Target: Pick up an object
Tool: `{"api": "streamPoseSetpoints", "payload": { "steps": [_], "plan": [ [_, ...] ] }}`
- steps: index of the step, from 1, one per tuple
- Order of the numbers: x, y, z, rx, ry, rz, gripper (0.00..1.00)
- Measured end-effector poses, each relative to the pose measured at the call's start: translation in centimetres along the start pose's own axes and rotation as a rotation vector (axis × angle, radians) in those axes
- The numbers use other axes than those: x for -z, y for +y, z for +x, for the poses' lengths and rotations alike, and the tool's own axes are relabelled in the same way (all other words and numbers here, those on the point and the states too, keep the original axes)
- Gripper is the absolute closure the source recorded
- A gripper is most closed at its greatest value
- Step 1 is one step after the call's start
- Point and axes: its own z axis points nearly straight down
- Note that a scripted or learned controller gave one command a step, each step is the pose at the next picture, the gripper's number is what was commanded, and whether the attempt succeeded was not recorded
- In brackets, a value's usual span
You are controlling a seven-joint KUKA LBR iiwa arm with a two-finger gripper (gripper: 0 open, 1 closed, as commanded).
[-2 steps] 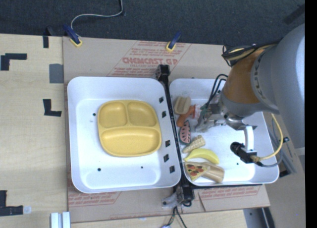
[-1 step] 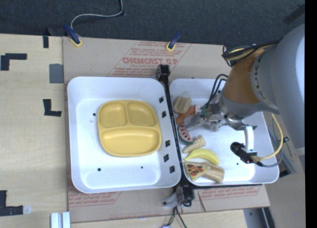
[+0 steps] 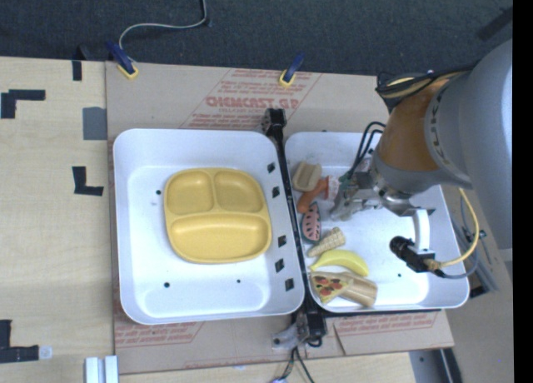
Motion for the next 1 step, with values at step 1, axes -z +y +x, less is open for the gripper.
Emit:
{"api": "streamPoseSetpoints", "payload": {
  "steps": [1],
  "plan": [
    [0.0, 0.0, -0.01, 0.0, 0.0, 0.0, 0.0]
  ]
}}
